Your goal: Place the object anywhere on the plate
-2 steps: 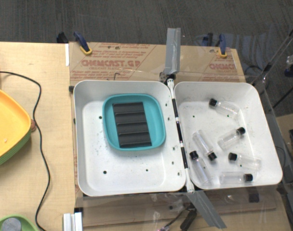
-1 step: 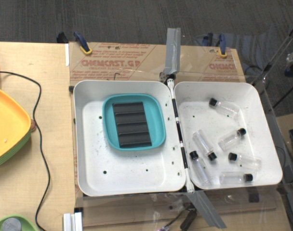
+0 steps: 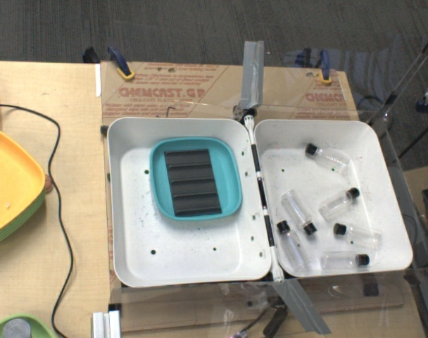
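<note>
- Vials (image 3: 326,157): six or so small clear tubes with black caps, scattered loose in the right bin (image 3: 383,153). One lies near the bin's far edge, the rest cluster toward the near side, a few touching or just beside each other.
- Handling, as you should judge it: light, stiff, smooth-walled, so likely slippery and prone to roll when nudged. If glass, fragile; the material cannot be told from here.
- Where to grip: take one across the clear body near its middle, fingers set square to its long axis. The far vial sits apart from the others and looks the cleanest pick.
- Plate (image 3: 196,178): teal, square with rounded corners, in the left bin (image 3: 129,210), toward the far side. A dark ribbed insert (image 3: 193,182) fills its centre; its grooves may keep a vial from rolling.
- Arm and fingers: you have nothing to read a pose from at this moment. Whether the fingers are spread or pressed together cannot be told.
- Task stage, by judgement: not begun; no vial is on the plate.
- Off to the left on the surface (image 3: 59,97): stacked yellow dishes (image 3: 10,189) and a black cable (image 3: 59,189).
</note>
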You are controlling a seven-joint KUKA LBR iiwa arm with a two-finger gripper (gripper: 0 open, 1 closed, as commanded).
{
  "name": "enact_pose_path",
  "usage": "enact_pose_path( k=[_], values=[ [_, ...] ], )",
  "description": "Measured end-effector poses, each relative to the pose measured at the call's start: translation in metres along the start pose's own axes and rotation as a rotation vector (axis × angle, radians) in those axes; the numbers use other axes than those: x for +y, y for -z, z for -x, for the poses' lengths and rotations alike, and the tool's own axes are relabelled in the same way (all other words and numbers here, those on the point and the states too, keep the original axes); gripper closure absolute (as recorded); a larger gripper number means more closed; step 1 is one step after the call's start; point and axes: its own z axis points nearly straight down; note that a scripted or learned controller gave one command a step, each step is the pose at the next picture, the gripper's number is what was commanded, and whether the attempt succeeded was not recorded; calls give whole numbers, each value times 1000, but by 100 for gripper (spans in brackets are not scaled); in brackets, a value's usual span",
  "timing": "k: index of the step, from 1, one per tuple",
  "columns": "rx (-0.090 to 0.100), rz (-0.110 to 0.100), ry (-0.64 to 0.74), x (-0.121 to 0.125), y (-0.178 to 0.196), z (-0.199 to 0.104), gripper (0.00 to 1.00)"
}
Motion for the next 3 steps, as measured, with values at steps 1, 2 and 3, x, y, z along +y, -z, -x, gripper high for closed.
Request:
enact_pose_path(
  k=[1,2,3],
  values=[
    [1,1,-112,1,0,1,0],
    [1,1,-247,11,0,-7,0],
    [1,-1,-425,-11,0,20,0]
  ],
)
